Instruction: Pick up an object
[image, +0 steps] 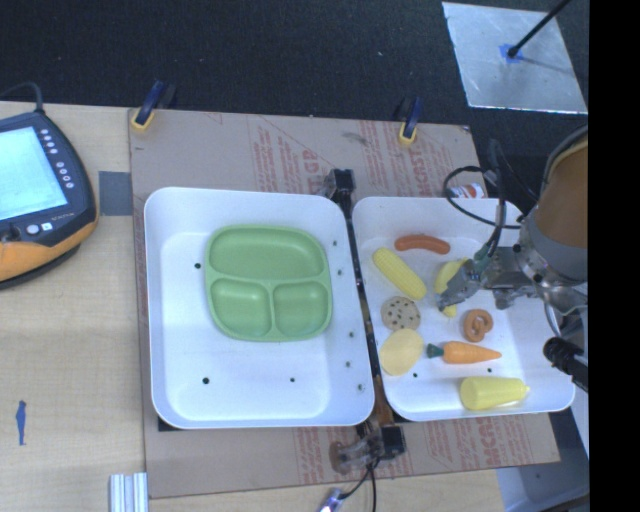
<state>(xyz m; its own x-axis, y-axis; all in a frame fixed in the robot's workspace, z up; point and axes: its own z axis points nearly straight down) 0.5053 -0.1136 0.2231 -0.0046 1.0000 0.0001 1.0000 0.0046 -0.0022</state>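
Observation:
The right bin (400, 400) holds several toy foods: a sausage (422, 243), a corn cob (398, 272), a cookie (401, 313), a pale yellow round piece (401, 351), a carrot (468, 352), a pretzel (478, 324) and a yellow block (492, 392). My gripper (458, 288) reaches in from the right and hangs low over the bin's middle. A small yellow piece (446, 274) lies right by its tips, partly hidden by them. I cannot tell whether that piece is between the fingers.
The left bin (170, 380) holds a green divided plate (268, 282). A teach pendant (40, 195) lies at the far left of the bench. Clamps (150, 105) hold the cardboard sheet at the back edge. Cables (470, 185) run near the right bin's back corner.

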